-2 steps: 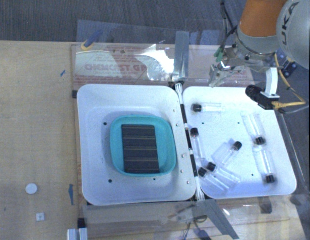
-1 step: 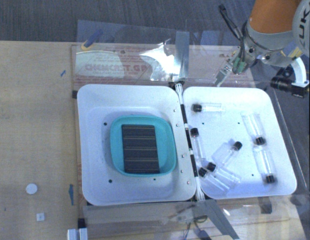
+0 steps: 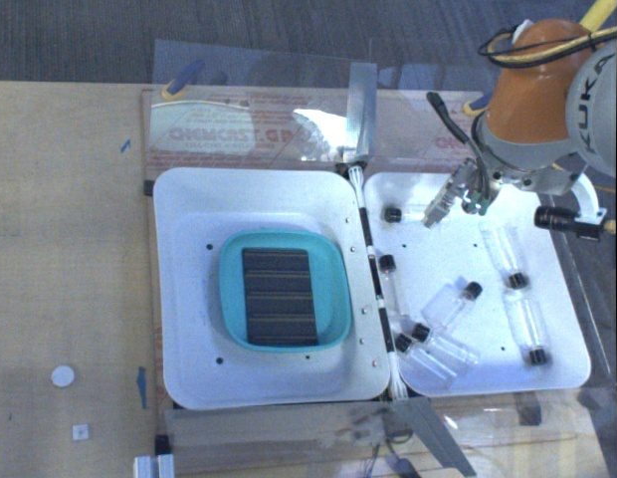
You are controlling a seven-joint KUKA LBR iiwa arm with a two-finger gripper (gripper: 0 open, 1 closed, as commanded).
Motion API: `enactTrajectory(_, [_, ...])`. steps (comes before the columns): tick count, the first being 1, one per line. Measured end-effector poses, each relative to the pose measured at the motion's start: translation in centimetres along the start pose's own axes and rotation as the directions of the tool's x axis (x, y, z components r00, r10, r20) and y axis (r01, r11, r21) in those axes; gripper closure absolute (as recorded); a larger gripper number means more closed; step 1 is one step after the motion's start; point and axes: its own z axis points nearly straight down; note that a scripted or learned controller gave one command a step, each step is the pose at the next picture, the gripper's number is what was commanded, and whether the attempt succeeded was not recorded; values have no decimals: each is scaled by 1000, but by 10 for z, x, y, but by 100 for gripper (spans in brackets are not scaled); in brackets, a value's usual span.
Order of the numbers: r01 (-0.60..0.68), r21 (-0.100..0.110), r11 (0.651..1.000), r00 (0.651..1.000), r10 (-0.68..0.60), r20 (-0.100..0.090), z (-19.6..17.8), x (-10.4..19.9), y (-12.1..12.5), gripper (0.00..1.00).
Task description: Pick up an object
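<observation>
So the arm (image 3: 547, 88) comes in from the upper right, orange band up top and the wrist bent down and leftward over the back of the right bin (image 3: 572, 361). The hand (image 3: 446, 207) hangs at a slant near that bin's back-left corner, pointing down-left, just beside a small black cap (image 3: 392, 213). Honestly can't tell whether it's apart or together; the tip is one pale blur against the white plastic, and I see nothing gripped in it.

The right bin has a bunch of clear vials with black caps, and they're hard to make out since they're see-through on white. One lies diagonal near the middle (image 3: 453, 305), a couple more, I think, overlap near the front-left (image 3: 433, 352), one lies along the right side (image 3: 527, 327), and another sits further back on the right (image 3: 506, 252). Another loose black cap (image 3: 385, 263) sits by the left wall.

The left bin (image 3: 189, 297) holds a teal tray (image 3: 232, 297) with a dark ribbed block (image 3: 280, 297) in it, well apart from the hand.

The bench (image 3: 60, 227) is bare wood on the left, with a small white disc (image 3: 63, 375) near the front.
</observation>
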Motion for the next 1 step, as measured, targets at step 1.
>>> enactTrajectory(1, [-7, -2, 1000, 1000, 7, 3, -70, 27, 34, 100])
